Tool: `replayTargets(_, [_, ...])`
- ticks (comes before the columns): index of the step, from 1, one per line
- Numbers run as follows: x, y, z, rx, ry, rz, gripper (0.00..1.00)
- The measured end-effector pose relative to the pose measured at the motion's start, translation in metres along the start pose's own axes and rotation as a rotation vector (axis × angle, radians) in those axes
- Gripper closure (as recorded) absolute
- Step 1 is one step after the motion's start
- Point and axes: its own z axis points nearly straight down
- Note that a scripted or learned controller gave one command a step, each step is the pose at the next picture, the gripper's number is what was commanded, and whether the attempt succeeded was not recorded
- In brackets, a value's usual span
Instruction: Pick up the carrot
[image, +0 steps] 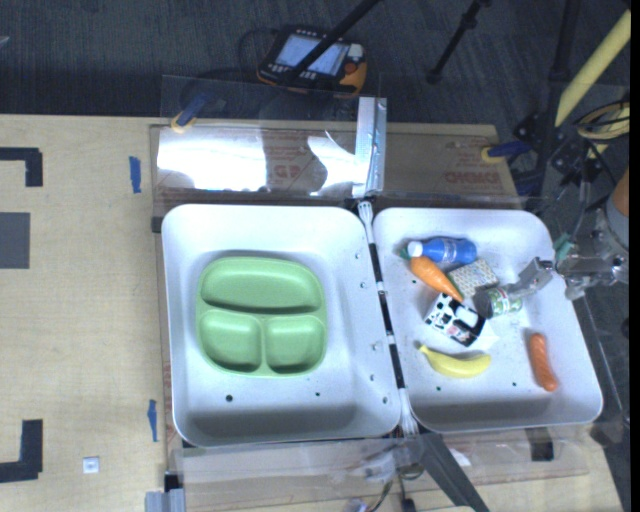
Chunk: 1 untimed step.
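Camera view: two white bins side by side on the surface. Left bin holds a green divided tray. Right bin holds the clutter.

Carrot: orange, tapered, lying slantwise in the right bin's upper-left part, near the wall shared w/ the left bin. Its upper end sits just beside a blue bottle; its lower end touches or overlaps a patterned packet, can't tell which. Below it: a black-and-white box, then a banana toward the bin's near edge. A second orange item, sausage-shaped, lies near the bin's right wall, well apart from the carrot; not my target, as I judge it.

My jaws: at the right bin's upper-right part, over a clear bottle w/ green label. Whether jaws are open or closed I cannot tell; the metal parts blur together at this slant. Nothing visibly between them.

Progress (judged): carrot rests in the bin, ungrasped; pick not yet done. Left to do: travel toward the shared wall, align w/ the carrot's long axis, descend, close, lift. Risk: the blue bottle and packet crowd both ends.
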Motion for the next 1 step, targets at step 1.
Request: replayTargets(1, [0.0031,0.0121,-0.0207,-0.003,-0.002,0.107,0.00])
